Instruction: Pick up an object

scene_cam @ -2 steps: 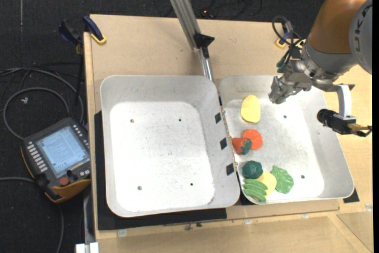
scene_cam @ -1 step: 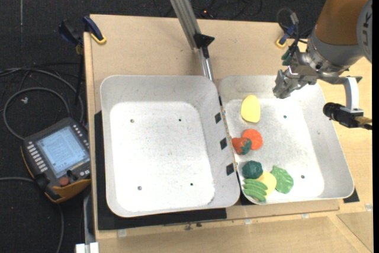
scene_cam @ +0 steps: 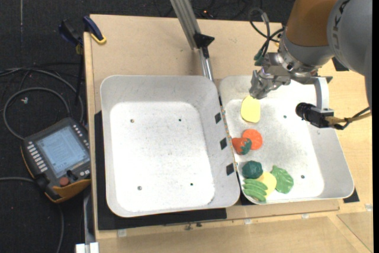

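The gripper (scene_cam: pixel 259 92) is hanging just at twelve o'clock of the pale yellow object (scene_cam: pixel 250 109) lying in the right bin (scene_cam: pixel 308 151), its grasp state impossible to tell, red-orange toy (scene_cam: pixel 247 141) sitting at six o'clock.

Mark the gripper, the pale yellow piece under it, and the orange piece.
gripper (scene_cam: pixel 258 92), camera view, its tip.
pale yellow piece (scene_cam: pixel 251 110), camera view, its middle.
orange piece (scene_cam: pixel 251 139), camera view, its top.
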{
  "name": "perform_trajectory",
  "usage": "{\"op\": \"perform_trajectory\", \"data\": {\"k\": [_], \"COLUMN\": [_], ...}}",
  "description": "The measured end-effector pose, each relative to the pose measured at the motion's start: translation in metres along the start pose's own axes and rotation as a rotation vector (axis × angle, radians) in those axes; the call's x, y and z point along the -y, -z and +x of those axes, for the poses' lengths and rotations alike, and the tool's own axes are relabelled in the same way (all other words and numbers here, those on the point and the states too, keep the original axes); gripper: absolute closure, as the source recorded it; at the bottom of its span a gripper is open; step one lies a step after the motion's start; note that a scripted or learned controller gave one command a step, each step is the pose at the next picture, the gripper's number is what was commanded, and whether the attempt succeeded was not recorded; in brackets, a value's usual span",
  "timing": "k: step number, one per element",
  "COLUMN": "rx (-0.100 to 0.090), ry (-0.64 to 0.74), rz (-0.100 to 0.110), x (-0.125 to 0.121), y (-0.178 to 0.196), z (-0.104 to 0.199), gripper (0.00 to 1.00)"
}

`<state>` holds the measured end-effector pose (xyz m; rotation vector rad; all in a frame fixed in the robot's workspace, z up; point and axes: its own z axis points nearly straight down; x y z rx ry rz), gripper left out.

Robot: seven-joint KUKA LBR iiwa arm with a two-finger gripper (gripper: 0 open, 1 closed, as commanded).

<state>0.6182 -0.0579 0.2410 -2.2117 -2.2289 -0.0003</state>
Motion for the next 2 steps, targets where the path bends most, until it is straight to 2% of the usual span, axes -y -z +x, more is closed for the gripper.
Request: {"op": "perform_trajectory", "data": {"k": [1, 2], "rx": [0.000, -0.001], "ry": [0.001, 0.001], "rz": [-0.002, -0.004], "x": [-0.014, -0.021], "y": [-0.009, 0.001], "z": [0.056, 0.108], "gripper": [1.00, 1.00]}}
